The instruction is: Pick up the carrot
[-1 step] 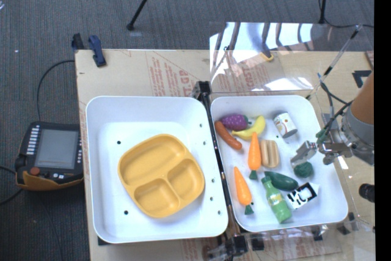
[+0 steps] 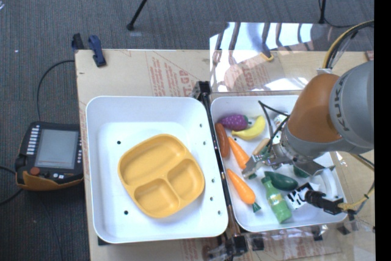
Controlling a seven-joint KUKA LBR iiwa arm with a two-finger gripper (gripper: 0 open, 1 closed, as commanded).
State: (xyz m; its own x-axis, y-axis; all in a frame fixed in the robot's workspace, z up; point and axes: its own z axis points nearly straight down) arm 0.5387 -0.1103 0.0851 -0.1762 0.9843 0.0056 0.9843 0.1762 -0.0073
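Two carrots (image 2: pixel 241 187) are noted in the right bin (image 2: pixel 244 222), the nearer by its left wall. Judged light, rigid, smooth plastic; a mid-body grasp is advised. Gripper (image 2: pixel 256 163) hovers just above; grip state cannot be told.

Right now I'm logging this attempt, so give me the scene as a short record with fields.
left bin: holds a yellow divided plate
right bin: holds toy foods
carrots: one near the bin's front left, another just behind it
other items: purple grapes, banana, green bottle
gripper: low in the right bin, beside the carrots
grasp: no carrot seen between the fingers
arm: reaches in over the right bin
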